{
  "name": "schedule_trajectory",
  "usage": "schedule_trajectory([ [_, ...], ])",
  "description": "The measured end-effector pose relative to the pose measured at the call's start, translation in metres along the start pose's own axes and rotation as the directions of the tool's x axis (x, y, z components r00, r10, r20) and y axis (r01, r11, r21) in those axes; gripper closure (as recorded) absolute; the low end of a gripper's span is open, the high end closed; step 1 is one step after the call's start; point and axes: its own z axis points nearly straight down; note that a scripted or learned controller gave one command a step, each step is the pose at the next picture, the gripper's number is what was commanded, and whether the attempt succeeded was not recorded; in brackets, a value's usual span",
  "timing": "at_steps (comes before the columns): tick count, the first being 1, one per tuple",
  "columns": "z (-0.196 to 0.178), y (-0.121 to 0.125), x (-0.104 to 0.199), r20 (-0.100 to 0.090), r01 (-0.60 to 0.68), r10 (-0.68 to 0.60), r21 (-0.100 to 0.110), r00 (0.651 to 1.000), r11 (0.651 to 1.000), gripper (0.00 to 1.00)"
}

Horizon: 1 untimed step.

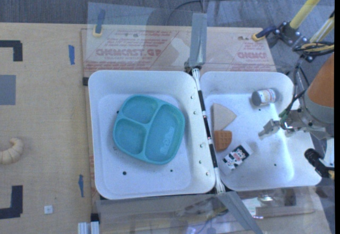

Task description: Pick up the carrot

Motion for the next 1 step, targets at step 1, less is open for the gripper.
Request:
schedule_trajectory([
  [1,0.0235,-0.0302,0.0409,0.008,0.426,-0.426,-0.007,0.905,0.905,0.0],
])
